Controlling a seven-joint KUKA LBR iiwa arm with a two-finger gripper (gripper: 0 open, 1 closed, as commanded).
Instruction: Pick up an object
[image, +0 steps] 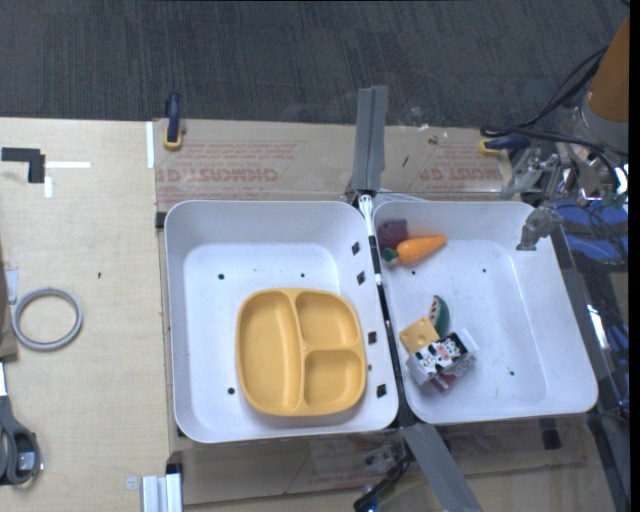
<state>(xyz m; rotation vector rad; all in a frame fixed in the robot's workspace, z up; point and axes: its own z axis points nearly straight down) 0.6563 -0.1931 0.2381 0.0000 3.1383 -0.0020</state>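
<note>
Our tool (533, 232) hangs at the right bin's (560, 395) corner; can't tell its state. We'd probably drop straight onto the carrot (421, 248).

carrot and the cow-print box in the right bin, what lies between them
In the camera view, a watermelon slice toy lies between the carrot and the cow-print box, just above the box; the remaining stretch is bare white bin floor.

A dark grey carpeted floor (300, 50) is seen at twelve o'clock; a pale wooden tabletop (90, 250) is spread toward nine o'clock.
</note>
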